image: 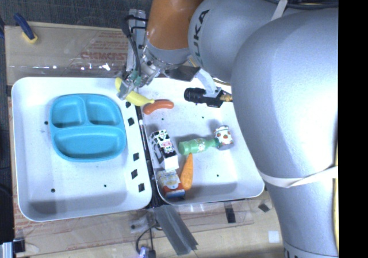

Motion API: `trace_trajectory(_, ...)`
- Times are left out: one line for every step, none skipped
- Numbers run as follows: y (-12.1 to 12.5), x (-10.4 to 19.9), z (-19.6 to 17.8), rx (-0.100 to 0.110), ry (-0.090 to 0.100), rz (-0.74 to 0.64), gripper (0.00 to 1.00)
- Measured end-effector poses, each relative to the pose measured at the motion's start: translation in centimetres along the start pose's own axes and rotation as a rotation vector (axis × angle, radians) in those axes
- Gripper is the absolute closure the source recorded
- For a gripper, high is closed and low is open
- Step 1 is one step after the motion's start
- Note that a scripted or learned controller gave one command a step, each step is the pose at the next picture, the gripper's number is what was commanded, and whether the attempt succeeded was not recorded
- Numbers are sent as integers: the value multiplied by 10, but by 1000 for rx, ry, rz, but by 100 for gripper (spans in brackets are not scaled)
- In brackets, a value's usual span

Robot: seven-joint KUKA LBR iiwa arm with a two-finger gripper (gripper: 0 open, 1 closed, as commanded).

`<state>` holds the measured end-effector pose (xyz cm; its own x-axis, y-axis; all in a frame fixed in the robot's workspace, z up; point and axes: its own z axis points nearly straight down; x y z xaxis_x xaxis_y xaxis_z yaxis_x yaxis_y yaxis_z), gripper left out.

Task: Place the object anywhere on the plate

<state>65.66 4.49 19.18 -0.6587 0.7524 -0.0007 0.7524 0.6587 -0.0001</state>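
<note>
Two white bins sit side by side; the blue sectioned plate (87, 126) lies in the left one. My gripper (130, 83) grips the toy banana (134, 96) at the divider. I'd lift well clear before carrying it left over the plate.

You get even, bright overhead light; the white bins (34, 153) glare slightly, shadows stay soft under the blue plate (86, 127), and the grey arm (276, 96) looks slightly blurred.
</note>
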Motion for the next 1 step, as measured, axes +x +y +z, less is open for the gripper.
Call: trace_trajectory(0,0,0,0,0,0,0)
